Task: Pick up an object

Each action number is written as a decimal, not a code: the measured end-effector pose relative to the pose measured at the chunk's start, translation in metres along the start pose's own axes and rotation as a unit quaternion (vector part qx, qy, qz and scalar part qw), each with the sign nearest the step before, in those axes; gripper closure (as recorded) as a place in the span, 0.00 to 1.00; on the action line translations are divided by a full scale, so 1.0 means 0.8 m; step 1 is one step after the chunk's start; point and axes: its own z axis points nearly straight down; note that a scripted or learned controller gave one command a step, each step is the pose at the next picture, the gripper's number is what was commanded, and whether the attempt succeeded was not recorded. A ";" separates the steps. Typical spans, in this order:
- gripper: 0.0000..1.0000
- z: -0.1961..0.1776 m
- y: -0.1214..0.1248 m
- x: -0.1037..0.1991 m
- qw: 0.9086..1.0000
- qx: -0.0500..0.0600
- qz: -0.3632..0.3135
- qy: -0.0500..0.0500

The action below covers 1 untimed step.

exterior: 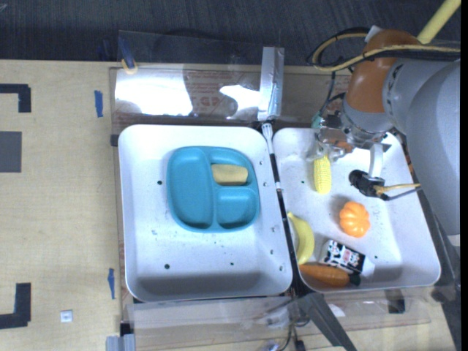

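bins (146, 262): white plastic by the look, smooth, with a soft sheen and small dark specks
tray (191, 189): blue plastic, smooth, matt
bun (229, 174): tan, dull, slightly rough
corn (321, 175): yellow, ribbed with kernels, plastic look
orange (355, 219): orange, segmented skin, faint gloss
banana (303, 240): yellow, smooth, light shine
carrot (325, 275): orange-brown, smooth, semi-gloss
box (344, 257): printed black and white, looks like card
bench (58, 196): pale wood-like board, matt, with black and blue tape marks
sheet (190, 93): clear plastic behind the bins, glaring bright
arm (431, 115): grey casing, smooth, satin; orange band glossy
cable (336, 50): yellow, smooth sleeve
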 end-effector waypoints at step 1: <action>1.00 -0.114 -0.012 0.079 0.999 0.000 0.045 0.002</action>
